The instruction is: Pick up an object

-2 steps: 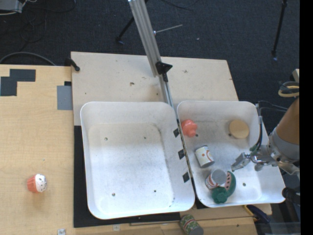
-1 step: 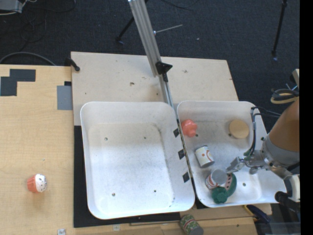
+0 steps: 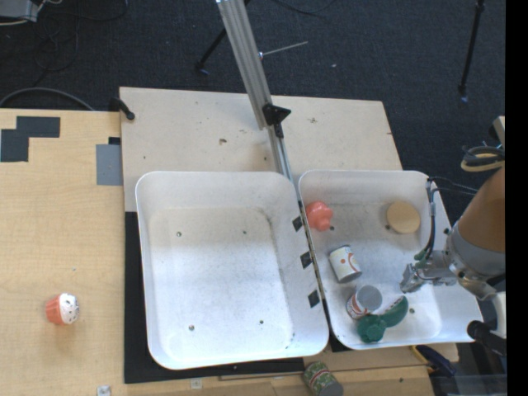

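Observation:
The right bin holds several objects. An orange-red lump lies by its left wall and a tan round disc lies near its far right. A white can with a red mark lies in the middle. A second can stands closer to the front, touching a green curved toy. My gripper hangs low over the right side of this bin, just above and right of the green toy and below the disc. I see nothing in its grip.
The left bin sits beside the right one, with a metal rail running up from the seam between them. A small red and white toy lies on the wooden table at left. A dark can sits below the bins.

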You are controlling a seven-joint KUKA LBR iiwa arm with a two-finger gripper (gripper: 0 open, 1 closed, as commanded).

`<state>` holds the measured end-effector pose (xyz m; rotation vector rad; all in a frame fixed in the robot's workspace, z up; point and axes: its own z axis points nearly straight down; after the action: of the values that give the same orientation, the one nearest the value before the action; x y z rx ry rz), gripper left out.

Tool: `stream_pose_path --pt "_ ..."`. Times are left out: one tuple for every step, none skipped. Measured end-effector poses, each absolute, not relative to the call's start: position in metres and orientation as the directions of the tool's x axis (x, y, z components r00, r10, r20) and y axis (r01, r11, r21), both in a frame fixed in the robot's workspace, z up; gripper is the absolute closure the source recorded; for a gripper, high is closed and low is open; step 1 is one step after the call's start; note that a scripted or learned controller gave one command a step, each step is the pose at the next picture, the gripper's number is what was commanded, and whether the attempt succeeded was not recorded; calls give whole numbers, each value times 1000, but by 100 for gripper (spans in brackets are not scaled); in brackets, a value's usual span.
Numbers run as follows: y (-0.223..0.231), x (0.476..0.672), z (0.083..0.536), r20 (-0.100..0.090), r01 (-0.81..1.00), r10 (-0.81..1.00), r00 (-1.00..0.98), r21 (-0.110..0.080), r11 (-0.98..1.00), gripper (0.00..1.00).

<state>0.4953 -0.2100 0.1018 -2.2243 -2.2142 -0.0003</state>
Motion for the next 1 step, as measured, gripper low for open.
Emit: stream_pose_path --pt "-213 493 144 0 1000 1000 2 1 -2 100"
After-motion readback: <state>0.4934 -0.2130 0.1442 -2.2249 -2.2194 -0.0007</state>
